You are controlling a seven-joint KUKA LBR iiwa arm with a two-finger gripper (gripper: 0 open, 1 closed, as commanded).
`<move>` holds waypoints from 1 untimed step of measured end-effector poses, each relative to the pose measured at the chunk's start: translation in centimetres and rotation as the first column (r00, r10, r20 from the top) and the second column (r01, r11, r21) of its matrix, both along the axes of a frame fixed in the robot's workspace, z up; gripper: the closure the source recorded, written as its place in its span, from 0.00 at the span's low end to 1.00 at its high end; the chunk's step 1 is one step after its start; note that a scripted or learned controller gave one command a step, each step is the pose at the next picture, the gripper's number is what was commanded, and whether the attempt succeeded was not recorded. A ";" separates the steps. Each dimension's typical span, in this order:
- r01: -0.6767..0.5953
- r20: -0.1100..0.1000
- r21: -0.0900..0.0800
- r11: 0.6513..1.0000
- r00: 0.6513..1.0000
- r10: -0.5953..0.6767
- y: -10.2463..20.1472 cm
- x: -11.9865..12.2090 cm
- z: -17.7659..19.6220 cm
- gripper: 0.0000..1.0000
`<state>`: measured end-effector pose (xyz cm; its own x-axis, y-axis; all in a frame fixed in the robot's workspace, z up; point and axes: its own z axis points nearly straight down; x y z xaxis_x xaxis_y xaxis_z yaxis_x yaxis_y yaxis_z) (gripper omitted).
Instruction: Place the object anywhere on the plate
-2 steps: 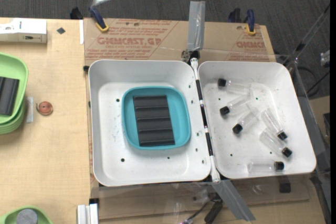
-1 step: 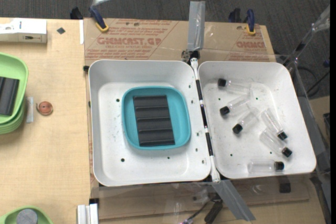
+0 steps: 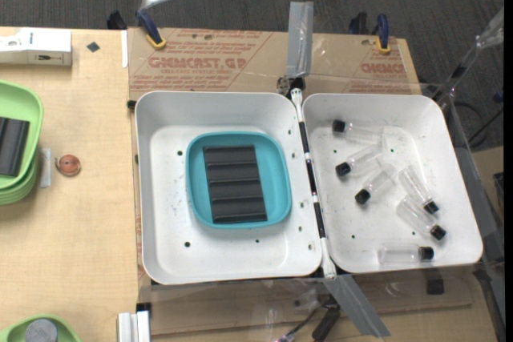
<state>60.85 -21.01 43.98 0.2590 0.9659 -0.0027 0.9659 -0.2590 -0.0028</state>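
A teal square plate (image 3: 198, 172) lies in the middle of the left white bin (image 3: 160, 252). A dark ribbed block (image 3: 234, 183) rests flat on the plate's centre. In the right white bin (image 3: 457, 172) lie several clear plastic vials with black caps, one near the top left (image 3: 357, 132), one in the middle (image 3: 375, 187), one at the right (image 3: 418, 192) and one along the front wall (image 3: 405, 255).
A cardboard sheet (image 3: 208, 56) clamped with blue and yellow clips sits behind the bins. On the wooden bench at the left stand a green tray (image 3: 24, 112), a small brown disc (image 3: 68, 164) and a white box (image 3: 36, 46).
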 end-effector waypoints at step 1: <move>0.000 0.000 0.000 1.000 1.000 0.000 0.0 0.0 0.0 0.00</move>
